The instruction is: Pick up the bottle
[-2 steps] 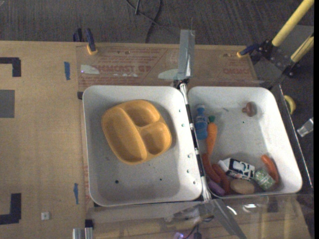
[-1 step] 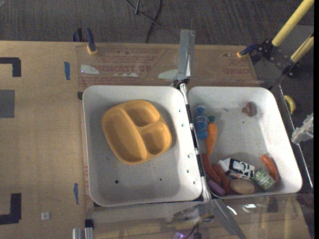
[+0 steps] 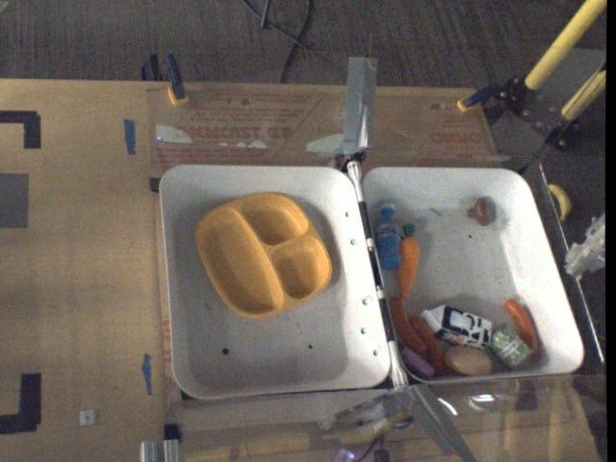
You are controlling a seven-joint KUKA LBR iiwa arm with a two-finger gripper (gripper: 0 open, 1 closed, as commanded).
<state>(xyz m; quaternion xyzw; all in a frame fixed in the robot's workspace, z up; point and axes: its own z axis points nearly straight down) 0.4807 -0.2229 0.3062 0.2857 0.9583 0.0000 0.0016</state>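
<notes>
Bottle (image 3: 388,239) blue, lying against left wall of right bin (image 3: 452,186), not gripped. Far left of bottle: yellow divided plate (image 3: 263,253) in left bin (image 3: 178,287). Just right of bottle, touching or nearly so: carrot (image 3: 408,263). Right of bottle and farther back: small brown round item (image 3: 481,210). Right and nearer the front: milk carton (image 3: 462,325) among mixed items. Well right of bottle, outside right bin wall: pale gripper (image 3: 587,248) at frame edge, arm pose mostly cut off. Jaw state: cannot tell.

The blue bottle (image 3: 388,238) lies in the right bin (image 3: 539,221) at its nine o'clock wall, touching the carrot (image 3: 408,264) at the bottle's four o'clock.
</notes>
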